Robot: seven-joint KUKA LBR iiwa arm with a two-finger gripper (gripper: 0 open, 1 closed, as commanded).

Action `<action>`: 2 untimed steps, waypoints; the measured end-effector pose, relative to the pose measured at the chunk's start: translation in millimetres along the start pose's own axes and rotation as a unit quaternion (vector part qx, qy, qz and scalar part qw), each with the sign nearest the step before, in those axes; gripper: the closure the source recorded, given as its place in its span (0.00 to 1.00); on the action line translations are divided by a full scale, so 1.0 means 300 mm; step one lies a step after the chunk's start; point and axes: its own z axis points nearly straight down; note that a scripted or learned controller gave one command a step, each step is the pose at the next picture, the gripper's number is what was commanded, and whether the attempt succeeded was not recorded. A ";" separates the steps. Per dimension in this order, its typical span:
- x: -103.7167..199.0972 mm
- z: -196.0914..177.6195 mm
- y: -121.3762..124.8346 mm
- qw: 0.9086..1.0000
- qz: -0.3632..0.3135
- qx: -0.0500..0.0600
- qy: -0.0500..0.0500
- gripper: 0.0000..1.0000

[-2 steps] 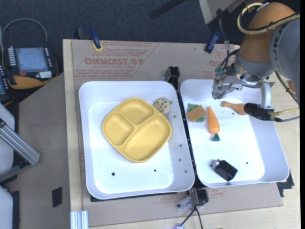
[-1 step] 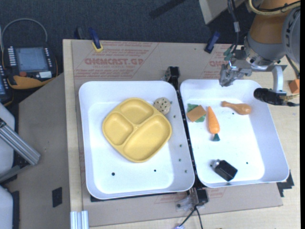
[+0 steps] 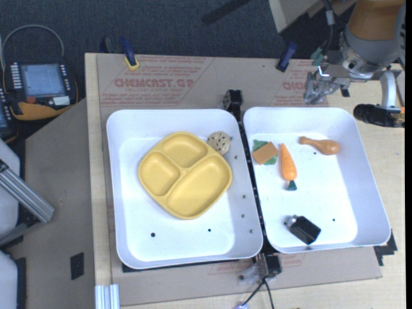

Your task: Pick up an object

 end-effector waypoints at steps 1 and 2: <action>0.186 0.048 -0.034 1.000 -0.002 0.005 0.002 1.00; 0.379 0.096 -0.053 1.000 -0.003 0.006 0.002 1.00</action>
